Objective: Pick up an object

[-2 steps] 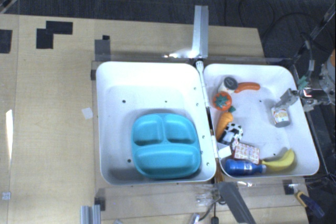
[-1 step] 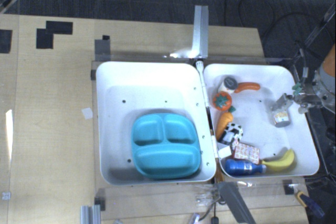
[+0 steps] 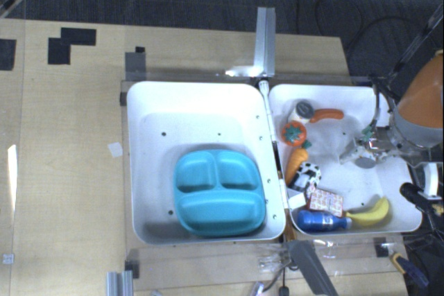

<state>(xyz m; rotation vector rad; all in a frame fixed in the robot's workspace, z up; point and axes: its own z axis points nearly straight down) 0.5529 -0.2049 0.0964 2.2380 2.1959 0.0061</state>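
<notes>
The right bin (image 3: 361, 97) holds several small objects along its left side. A grey round piece (image 3: 303, 109) and an orange stick (image 3: 327, 115) lie at the back. An orange and green toy (image 3: 295, 134) and a carrot (image 3: 296, 161) follow toward the front. A black-and-white toy (image 3: 305, 177), a patterned packet (image 3: 325, 202), a blue bottle (image 3: 320, 221) and a banana (image 3: 371, 213) sit at the front. My gripper (image 3: 361, 151) hangs low over the bin's right middle, over bare floor, apart from all of them.
The left bin (image 3: 159, 114) holds a blue divided plate (image 3: 218, 192) at its front. A metal post (image 3: 266, 38) stands behind the wall between the bins. The arm's orange band (image 3: 423, 100) rises over the right bin's right rim.
</notes>
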